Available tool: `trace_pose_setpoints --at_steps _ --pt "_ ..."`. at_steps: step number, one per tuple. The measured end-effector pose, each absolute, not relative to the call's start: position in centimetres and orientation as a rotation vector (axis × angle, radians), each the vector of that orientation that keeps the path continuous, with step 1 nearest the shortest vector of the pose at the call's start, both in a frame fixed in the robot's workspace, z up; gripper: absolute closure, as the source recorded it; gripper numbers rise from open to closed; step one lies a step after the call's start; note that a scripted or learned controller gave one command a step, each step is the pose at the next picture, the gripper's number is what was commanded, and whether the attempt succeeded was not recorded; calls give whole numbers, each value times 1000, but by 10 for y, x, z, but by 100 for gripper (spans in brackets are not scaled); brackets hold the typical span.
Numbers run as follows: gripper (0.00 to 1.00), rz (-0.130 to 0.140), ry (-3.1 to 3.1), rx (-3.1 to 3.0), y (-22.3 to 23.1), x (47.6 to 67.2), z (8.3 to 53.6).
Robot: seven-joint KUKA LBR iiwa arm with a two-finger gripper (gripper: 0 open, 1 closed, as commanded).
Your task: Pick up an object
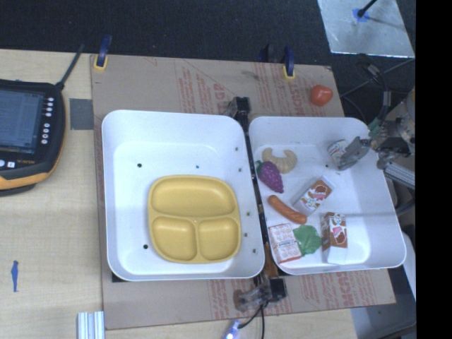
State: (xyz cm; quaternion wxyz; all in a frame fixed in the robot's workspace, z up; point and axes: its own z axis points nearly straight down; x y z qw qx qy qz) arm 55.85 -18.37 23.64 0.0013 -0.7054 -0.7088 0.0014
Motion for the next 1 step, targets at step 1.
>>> trace_pose_setpoints --at_steps 1 --pt "0 7 -2227 -2210 -92 583 154"
